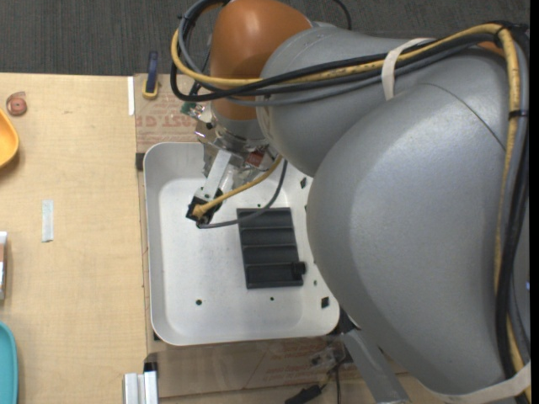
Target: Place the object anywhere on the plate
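- The grey arm (404,183) looms nearest the lens, sweeping in from the right, with yellow and black cables strapped over its shell
- Its orange band (248,32) sits above the wrist, which points down into the white bin (168,310)
- The gripper (226,160) hangs over the bin's far left part; the wrist masks it, so it cannot be told whether the claw is released or clenched
- The block (271,247), black and ribbed, lies flat on the bin floor right of centre, near the gripper but apart from it
- Left of the bin, on the wooden bench (76,268), an orange dish (5,141) and a teal rim (4,364) are cut off by the frame's edge, well apart from the block
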{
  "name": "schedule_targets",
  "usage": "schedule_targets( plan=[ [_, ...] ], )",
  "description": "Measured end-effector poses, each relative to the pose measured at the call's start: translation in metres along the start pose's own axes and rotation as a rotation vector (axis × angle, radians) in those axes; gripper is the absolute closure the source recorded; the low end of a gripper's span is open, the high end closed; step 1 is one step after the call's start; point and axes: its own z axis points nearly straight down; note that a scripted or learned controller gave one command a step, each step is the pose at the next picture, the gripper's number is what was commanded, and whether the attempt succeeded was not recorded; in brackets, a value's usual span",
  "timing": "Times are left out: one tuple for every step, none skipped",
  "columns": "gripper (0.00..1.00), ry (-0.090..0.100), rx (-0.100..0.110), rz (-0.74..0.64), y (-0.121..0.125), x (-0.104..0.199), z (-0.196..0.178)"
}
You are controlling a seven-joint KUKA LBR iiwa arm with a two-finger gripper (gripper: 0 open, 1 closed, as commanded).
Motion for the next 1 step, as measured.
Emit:
schedule_targets(
  plan=[
    [1.0, 0.002, -0.003, -0.407, -0.0171, -0.009, -0.0972]
  ],
)
